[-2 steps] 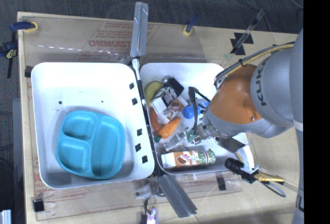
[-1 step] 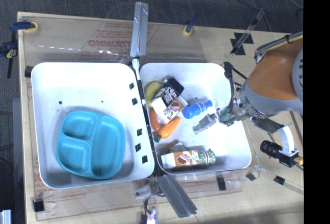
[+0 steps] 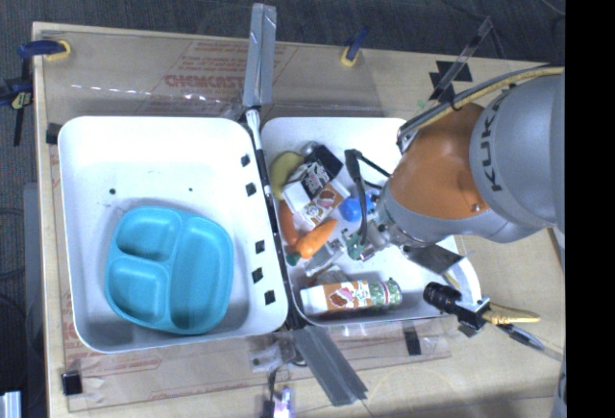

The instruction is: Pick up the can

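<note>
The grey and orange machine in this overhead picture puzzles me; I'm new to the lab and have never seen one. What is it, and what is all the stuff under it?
That is a robot arm, photographed by a camera fixed above the bench and looking down at a slant. It reaches in from the right over the right bin. Its gripper, the small two-fingered hand at the tip, sits low among the clutter; I cannot tell whether it holds anything. That bin contains a carrot, a small printed carton, a yellow-green fruit and a bottle-like container lying on its side. The left bin holds a blue divided tray.
</note>
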`<action>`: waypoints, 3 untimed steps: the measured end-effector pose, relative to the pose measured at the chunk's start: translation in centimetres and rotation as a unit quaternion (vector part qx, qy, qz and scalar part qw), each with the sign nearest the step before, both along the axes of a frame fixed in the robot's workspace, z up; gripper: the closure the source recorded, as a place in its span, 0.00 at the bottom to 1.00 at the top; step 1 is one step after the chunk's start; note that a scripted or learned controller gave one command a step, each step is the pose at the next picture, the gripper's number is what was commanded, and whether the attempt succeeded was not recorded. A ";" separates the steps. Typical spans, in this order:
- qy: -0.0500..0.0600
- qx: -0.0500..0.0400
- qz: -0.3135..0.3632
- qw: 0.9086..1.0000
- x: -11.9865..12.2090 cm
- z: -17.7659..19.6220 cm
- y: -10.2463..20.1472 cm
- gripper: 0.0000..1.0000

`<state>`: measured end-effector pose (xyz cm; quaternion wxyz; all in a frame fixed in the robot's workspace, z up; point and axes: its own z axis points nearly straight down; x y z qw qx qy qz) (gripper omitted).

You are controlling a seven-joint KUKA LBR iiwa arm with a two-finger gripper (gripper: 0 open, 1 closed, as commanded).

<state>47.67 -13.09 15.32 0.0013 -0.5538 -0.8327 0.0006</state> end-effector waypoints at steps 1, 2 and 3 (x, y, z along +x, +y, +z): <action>-0.001 -0.001 -0.172 0.985 0.0 0.8 -0.2 0.00; -0.003 -0.004 -0.165 0.986 0.0 -6.1 0.8 0.00; -0.003 -0.002 -0.163 0.987 0.1 -5.2 1.0 1.00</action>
